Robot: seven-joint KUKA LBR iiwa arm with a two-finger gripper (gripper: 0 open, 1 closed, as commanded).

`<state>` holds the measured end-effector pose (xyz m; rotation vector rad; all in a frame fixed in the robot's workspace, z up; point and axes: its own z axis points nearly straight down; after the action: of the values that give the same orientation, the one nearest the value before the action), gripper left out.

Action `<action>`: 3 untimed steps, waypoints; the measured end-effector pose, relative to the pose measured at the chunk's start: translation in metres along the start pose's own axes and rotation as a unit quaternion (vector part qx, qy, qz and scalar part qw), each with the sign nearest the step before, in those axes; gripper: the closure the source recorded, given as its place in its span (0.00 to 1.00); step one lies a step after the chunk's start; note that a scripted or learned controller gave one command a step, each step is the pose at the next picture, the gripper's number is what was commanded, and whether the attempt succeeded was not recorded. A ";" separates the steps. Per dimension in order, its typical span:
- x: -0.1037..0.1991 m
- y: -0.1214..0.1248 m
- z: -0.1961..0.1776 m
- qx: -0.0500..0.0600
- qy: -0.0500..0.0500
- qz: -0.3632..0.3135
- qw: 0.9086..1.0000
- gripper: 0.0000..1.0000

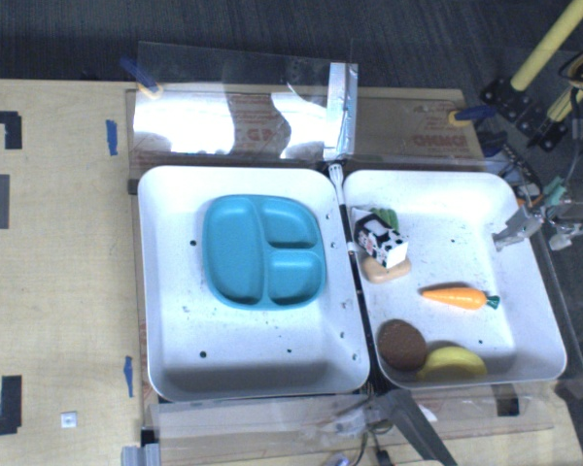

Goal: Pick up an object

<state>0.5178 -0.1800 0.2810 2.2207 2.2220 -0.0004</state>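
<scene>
Two white bins sit side by side on the worktop (58, 260). The left bin (165, 348) holds a blue divided plate (264, 250). The right bin (525, 338) carries the candidates: a black-and-white cow toy (383, 245) resting on a tan disc (387, 270) near the bin's left wall, an orange carrot (455, 298) in the middle, and a brown round piece (402, 345) touching a yellow banana (453, 362) at the near edge. The end effector (525, 223) hovers at the right bin's far right rim, well apart from every item, carrying nothing; I cannot tell how wide it stands. Risks, as I judge them: the carrot may roll from a pinch, the cow may topple off the disc, and a descent by the banana could nudge its neighbour or strike the wall.
</scene>
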 end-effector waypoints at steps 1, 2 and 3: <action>0.017 -0.011 0.179 0.004 0.002 -0.053 0.999 0.00; 0.015 -0.008 0.166 -0.002 0.000 -0.052 0.999 1.00; 0.015 -0.008 0.156 -0.003 -0.001 -0.051 0.999 1.00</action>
<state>0.5098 -0.1654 0.1249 2.1009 2.3286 0.0038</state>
